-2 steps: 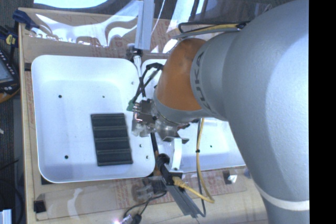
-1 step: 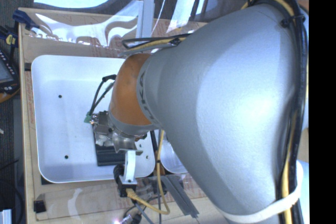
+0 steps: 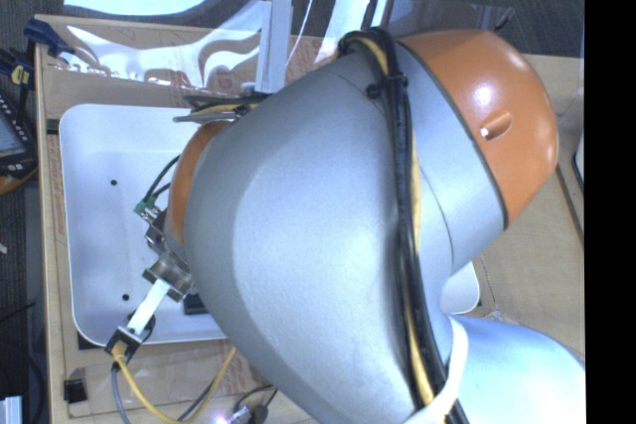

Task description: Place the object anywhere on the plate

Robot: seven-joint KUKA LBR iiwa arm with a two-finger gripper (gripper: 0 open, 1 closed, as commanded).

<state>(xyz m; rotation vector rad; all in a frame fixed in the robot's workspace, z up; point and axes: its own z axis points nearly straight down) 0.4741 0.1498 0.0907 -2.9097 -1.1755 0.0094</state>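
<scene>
My grey arm (image 3: 328,243) reaches in from the right and covers most of the view. Its big orange joint (image 3: 487,114) is at the upper right. The wrist end, with a narrow orange band (image 3: 185,184), hangs over the left white bin (image 3: 94,213). Small metal fittings and a white plug (image 3: 159,288) stick out from the wrist toward the bin's front left corner. What lies under the arm is hidden.
A shiny transparent panel (image 3: 199,35) stands along the bins' back edge. Yellow and black cables (image 3: 159,392) trail over the front rim of the left bin. A sliver of the right bin (image 3: 465,291) shows past the arm. Dark carpet surrounds the bench.
</scene>
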